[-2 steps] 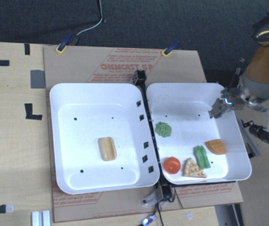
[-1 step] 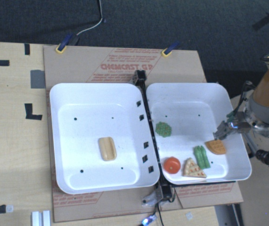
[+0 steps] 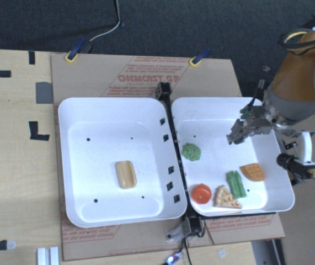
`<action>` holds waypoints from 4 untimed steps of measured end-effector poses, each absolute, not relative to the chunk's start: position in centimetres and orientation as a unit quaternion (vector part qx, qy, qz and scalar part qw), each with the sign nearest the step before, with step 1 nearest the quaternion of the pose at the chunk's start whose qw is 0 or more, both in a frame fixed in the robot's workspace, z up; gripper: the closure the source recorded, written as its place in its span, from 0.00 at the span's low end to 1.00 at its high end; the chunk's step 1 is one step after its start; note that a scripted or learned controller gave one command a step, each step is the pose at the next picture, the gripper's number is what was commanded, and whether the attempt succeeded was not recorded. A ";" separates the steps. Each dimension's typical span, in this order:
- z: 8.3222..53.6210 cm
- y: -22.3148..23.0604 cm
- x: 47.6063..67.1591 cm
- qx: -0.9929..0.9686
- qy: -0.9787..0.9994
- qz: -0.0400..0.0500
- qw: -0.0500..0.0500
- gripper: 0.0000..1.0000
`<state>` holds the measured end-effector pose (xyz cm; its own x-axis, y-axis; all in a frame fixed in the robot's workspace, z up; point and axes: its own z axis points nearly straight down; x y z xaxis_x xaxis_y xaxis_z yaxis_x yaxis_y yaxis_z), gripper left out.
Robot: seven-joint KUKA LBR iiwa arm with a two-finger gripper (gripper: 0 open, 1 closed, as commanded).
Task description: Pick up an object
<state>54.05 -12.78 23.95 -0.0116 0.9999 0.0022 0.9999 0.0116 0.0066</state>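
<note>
My gripper (image 3: 236, 135) hangs over the right part of the right bin (image 3: 212, 110), with nothing seen between its fingers. Below and left of it lies a green broccoli-like piece (image 3: 191, 152). Nearer the front of that bin sit a red tomato (image 3: 201, 193), a pizza slice (image 3: 226, 198), a green bean pod (image 3: 235, 183) and an orange bread-like piece (image 3: 252, 172). A tan bread roll (image 3: 126, 174) lies alone in the left bin (image 3: 74, 148).
The two white bins meet at a black-clipped divider (image 3: 171, 148) on a cardboard sheet (image 3: 140, 76). A cable (image 3: 110, 15) runs across the dark floor behind. The arm's orange band (image 3: 295, 76) stands at the right edge.
</note>
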 end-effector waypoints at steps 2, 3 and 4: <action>20.0 -8.6 58.7 0.703 0.712 0.003 0.001 1.00; 12.2 -23.3 55.9 0.711 0.703 -0.005 -0.002 1.00; 14.4 -22.4 49.9 0.708 0.706 -0.002 -0.002 1.00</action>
<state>49.88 -22.40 14.38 0.0023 1.0000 0.0008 1.0000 -0.0023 -0.0052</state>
